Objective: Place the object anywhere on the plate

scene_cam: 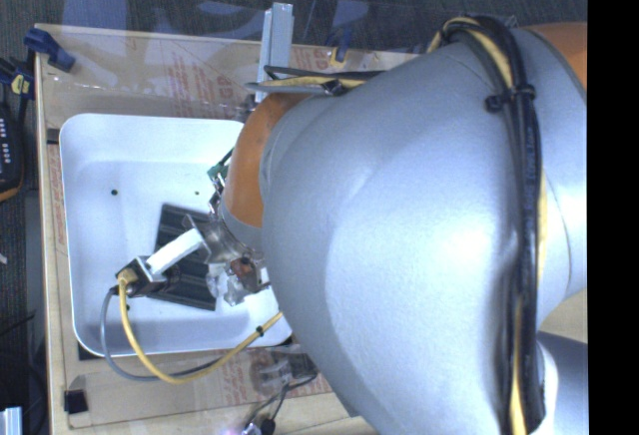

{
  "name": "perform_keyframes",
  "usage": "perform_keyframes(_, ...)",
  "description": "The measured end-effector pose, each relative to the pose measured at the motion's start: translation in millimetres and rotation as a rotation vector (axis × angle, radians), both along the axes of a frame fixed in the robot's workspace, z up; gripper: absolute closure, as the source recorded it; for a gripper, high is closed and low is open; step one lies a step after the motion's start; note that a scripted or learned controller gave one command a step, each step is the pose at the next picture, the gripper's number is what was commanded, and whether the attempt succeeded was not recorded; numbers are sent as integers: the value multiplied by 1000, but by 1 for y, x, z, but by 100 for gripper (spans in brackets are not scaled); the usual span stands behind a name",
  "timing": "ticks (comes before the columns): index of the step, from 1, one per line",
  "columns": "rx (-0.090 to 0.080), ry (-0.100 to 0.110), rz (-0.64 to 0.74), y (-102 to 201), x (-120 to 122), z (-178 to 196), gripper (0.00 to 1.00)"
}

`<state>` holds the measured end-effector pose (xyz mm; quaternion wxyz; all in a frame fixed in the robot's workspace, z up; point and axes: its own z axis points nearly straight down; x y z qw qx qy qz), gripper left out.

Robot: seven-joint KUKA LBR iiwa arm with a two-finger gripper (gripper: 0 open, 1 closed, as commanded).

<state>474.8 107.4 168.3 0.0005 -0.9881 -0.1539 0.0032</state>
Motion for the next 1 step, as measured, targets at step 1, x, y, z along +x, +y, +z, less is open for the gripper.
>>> perform_keyframes(1, 1, -3, -9, -34, 42, 37, 100)
